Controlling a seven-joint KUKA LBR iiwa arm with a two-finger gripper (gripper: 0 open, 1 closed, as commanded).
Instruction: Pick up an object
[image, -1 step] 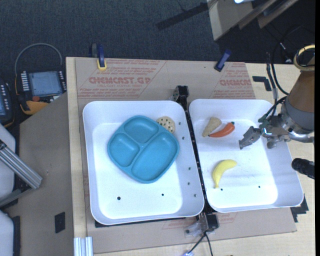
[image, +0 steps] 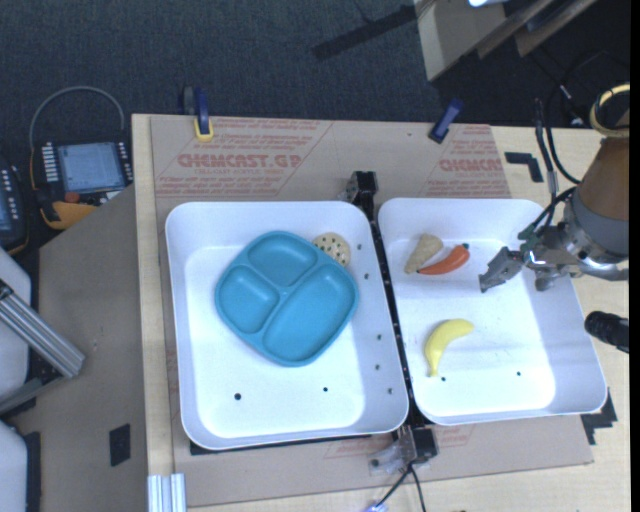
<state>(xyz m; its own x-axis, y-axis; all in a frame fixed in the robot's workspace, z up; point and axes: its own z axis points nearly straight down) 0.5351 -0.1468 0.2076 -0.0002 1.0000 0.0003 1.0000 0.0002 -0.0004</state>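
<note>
The bench (image: 150, 300) is covered with a brown board printed with red letters, and around it lies dark blue-grey carpet (image: 250, 50); two blue clamps (image: 203, 112) hold the far edge of the board. On the board stand two shallow white bins side by side, both of smooth plastic with rounded corners. The left bin (image: 200, 400) holds a light blue plate (image: 288, 297) with three compartments (the plate looks smooth and a little glossy, and it sits turned at an angle). Just beside its far right edge, partly hidden behind the plate, lies a round tan cookie (image: 331, 245) with dark spots. The right bin (image: 560, 380) holds three small things. Near its far left corner there is a beige wedge-shaped piece (image: 423, 250), and touching it on the right an orange-red carrot (image: 446, 261), long and slightly curved. Nearer to the camera, well apart from these two, lies a yellow banana (image: 444, 340), curved and smooth. The arm (image: 608, 190) comes in from the right, grey metal with a tan-looking band. Its gripper (image: 512, 268) hangs over the far right part of the right bin, to the right of the carrot; the dark fingers (image: 497, 271) stand spread apart, and nothing is between them.
</note>
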